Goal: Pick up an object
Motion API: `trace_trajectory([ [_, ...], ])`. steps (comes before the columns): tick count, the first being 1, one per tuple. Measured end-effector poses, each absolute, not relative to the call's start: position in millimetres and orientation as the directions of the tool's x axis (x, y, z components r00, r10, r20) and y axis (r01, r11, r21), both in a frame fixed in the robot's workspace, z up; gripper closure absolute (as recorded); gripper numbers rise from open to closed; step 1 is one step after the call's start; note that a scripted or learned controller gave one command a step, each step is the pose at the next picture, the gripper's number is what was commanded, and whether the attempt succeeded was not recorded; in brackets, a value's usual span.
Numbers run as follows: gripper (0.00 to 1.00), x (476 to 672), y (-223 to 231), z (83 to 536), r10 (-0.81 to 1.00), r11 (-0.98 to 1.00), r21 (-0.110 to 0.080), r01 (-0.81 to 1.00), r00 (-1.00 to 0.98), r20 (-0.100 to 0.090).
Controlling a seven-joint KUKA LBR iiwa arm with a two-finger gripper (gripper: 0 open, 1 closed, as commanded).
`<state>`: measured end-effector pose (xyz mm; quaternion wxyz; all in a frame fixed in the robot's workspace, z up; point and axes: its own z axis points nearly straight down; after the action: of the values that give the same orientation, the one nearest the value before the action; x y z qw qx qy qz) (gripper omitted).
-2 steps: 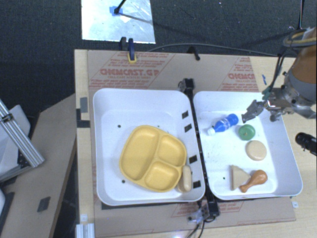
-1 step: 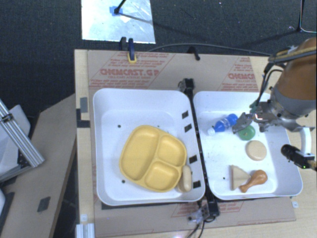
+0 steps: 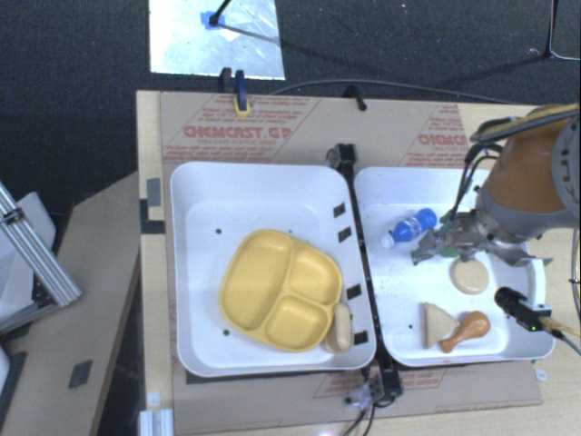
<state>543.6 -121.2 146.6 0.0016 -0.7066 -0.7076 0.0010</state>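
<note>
In the right bin [image 3: 399,334] lie a blue and clear bottle [image 3: 410,226] on its side, a round cream disc [image 3: 470,277], a pale wedge [image 3: 437,323] and a brown drumstick-shaped piece [image 3: 465,330]. My gripper [image 3: 434,246] hangs low over this bin, just right of and below the bottle and left of the disc. The grey and orange arm [image 3: 531,175] behind it covers the bin's far right corner. Nothing can be seen held in the gripper.
The left bin [image 3: 195,243] holds a yellow divided tray [image 3: 277,289] with a small beige roll [image 3: 340,327] against its right edge. A black divider [image 3: 356,262] runs between the bins. A black block with a green light [image 3: 519,310] juts out near the right bin's rim.
</note>
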Motion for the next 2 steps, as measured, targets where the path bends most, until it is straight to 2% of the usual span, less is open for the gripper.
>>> trace_trajectory([
  [1, 0.00, 545.4, -122.4, 105.2, 1.000, 0.002, -0.001, 1.000, -0.002, 0.000],
  [2, 1.00, 546.3, -122.7, 117.5, 1.000, 0.002, 0.003, 1.000, -0.002, 0.000],
])
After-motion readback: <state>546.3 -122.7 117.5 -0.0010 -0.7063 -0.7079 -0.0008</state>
